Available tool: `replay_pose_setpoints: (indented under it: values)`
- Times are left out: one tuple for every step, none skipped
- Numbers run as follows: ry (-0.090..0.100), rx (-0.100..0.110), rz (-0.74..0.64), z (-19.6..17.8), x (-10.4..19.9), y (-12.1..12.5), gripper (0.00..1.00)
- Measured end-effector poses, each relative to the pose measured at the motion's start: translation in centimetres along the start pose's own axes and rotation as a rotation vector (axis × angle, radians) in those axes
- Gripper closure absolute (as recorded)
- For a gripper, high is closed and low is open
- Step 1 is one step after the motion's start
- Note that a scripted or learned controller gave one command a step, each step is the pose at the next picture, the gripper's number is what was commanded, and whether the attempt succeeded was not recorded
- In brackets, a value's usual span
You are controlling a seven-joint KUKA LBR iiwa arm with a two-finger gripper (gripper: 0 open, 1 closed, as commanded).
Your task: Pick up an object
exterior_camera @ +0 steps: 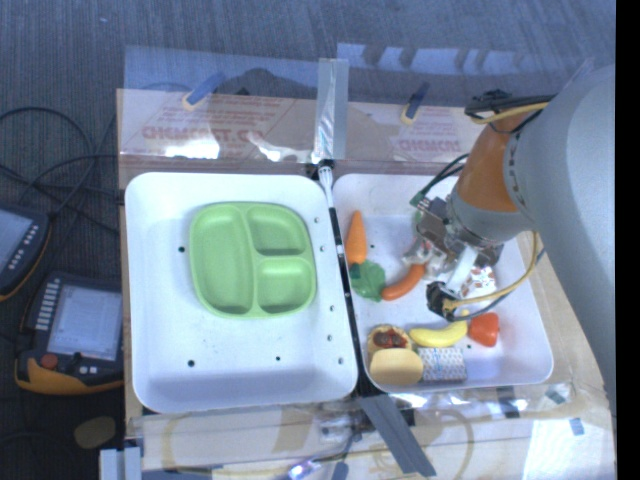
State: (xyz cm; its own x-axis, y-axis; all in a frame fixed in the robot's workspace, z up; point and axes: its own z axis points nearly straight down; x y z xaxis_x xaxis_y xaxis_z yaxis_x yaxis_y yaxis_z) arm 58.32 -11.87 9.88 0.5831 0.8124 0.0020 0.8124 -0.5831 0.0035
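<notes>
In right bin [516,360], gripper [431,261] low beside orange chili [403,284]; carrot [353,238] & banana [438,335] nearby. Open/closed state: can't tell. Left bin [160,353]: green divided plate [252,258].

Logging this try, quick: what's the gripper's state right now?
Gripper: cannot be told, open or shut. It is down in the right bin, beside the orange chili.
</notes>
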Motion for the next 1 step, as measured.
replay_pose_setpoints:
  values:
    - [-0.006,0.006,0.193,-8.39,6.33,-3.28,1.0]
